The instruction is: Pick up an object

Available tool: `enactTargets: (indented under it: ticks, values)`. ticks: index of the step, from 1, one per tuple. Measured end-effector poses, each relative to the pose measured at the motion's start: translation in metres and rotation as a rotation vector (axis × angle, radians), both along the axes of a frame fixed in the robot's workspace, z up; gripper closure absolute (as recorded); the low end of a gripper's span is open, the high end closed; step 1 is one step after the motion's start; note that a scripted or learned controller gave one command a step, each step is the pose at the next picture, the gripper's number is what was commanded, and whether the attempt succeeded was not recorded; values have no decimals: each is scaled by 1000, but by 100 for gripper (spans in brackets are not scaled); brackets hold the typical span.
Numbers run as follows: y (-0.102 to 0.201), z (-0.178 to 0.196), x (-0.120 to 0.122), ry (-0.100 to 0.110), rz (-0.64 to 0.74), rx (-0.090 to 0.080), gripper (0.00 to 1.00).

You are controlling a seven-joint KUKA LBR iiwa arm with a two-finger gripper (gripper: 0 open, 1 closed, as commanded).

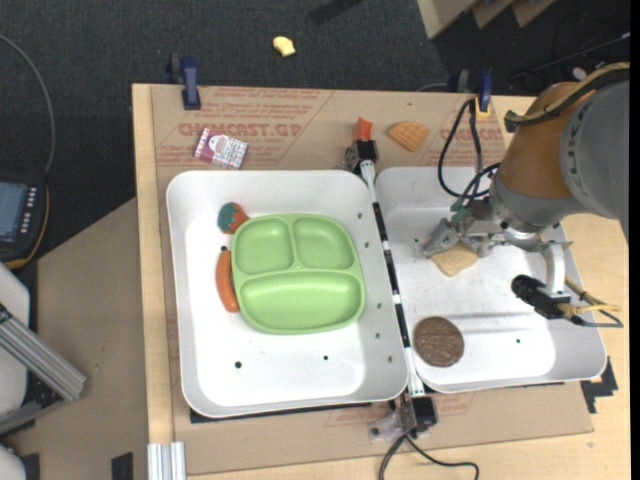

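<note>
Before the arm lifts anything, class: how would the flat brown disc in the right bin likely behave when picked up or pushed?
The brown disc lies flat on the right bin floor, so it would probably slide when pushed, not roll. Its low profile likely gives the tool little edge to pinch. It looks small and thin, so probably light.

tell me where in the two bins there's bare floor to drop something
Left bin: a wide bare strip along the near edge, below the green tray; its left side is crowded by the orange piece and the small round item. Right bin: bare between the brown disc and the near right corner; crowded around the gripper and tan piece.
</note>
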State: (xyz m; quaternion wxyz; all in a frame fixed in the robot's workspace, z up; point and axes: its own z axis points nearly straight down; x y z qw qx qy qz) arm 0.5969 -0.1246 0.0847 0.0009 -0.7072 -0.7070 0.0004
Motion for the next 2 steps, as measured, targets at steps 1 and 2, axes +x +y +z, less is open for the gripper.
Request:
enactTargets:
  ticks: [1, 2]
  values:
    - [0, 11, 1, -4, -1, -1, 100]
    - [82, 103, 18, -6, 3, -1, 100]
